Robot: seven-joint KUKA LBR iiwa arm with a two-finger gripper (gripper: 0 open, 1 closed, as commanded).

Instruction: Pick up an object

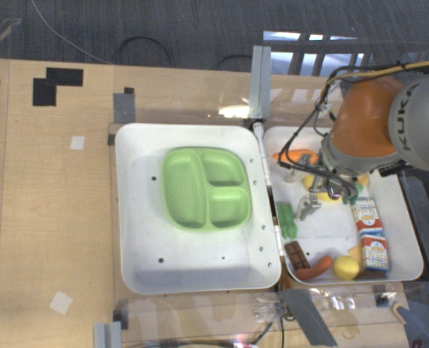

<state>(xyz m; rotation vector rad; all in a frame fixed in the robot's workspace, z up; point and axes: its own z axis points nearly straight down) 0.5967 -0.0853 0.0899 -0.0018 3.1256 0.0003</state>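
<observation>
The arm (388, 122) reaches in from the right and hangs over the right bin (410, 256), its orange band sitting above the back half of that bin. The gripper (310, 207) points down toward the bin floor near the left wall; whether its fingers are apart or closed, I cannot tell from here, and nothing shows clearly between them.

Around it lie the things to pick from: a green piece (287, 222) just left of the gripper against the wall, a small carton (369, 232) to its right, an orange object (296, 156) at the back partly under cables, and along the front edge a brown bar (295, 255), a sausage (314, 267) and a lemon (346, 267).

The left bin (138, 267) holds a green divided plate (204, 188), lying flat near its middle.
</observation>
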